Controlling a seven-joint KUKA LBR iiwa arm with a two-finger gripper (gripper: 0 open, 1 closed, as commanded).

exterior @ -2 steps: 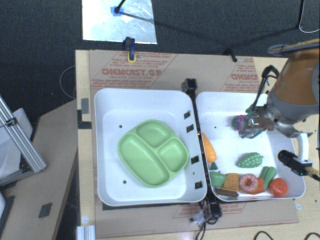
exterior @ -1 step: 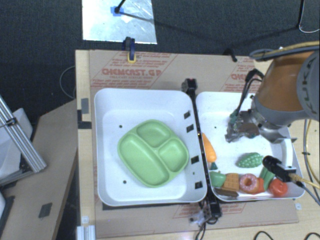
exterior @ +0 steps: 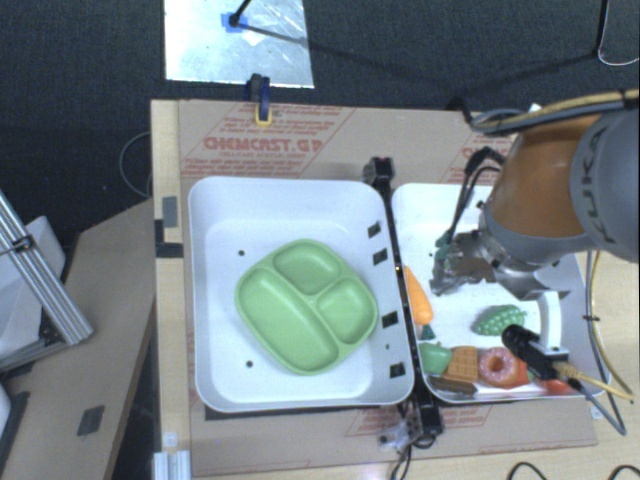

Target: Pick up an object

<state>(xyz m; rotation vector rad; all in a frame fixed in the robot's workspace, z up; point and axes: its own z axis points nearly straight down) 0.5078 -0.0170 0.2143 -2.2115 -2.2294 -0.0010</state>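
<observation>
Now, nearest the camera, the toys crowd the 6 o'clock edge of the right bin. A pink doughnut lies touching a brown waffle biscuit, and a small green piece sits just beside that at its 9 o'clock. They look bunched against the near wall, probably because loose things slide there, and that would make each harder to take cleanly. A little farther in, a knobbly green toy lies apart from the heap, and an orange carrot lies lengthwise along the bin's 9 o'clock wall, close to the divider. The gripper hangs low over bare white floor at the carrot's 2 o'clock, near it but not on it. Nothing is seen in its grasp, and whether it is open or closed cannot be told from this slant. Its place suggests the pick is not yet made; the carrot and the knobbly toy are the 2 likeliest targets, being nearest and free of neighbours. At 9 o'clock from all this, the left bin holds a green plate with 3 compartments, set about mid-floor. The grey and orange arm comes in from 3 o'clock, above the right bin. Farther back, a cardboard sheet underlies both bins, pinned at 12 o'clock by a blue and yellow clamp, presumably so it cannot shift. Beyond it lies a shiny sheet.
</observation>
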